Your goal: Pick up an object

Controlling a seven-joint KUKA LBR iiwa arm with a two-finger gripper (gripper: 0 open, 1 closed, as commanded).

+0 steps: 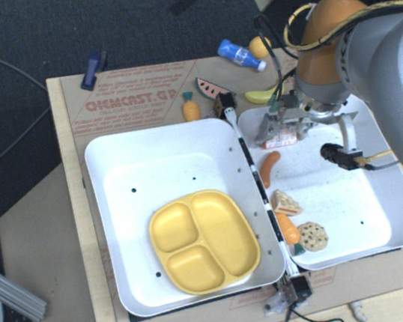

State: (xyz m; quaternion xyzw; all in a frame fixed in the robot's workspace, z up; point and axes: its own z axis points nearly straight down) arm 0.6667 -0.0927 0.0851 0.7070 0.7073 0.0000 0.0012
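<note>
Objects in the right bin [395, 236] are waiting; we are lowering the gripper [285, 129] at upper right, grip state unclear, needing closure next.

Small toy foods are lying flat in the right bin. An orange-red sausage [267, 167] is resting just below-left of the pincer [284, 124]. Farther below it, a sandwich wedge [284, 202], a carrot [289, 231] and a chocolate-chip cookie [313, 236] are clustering together.
</note>
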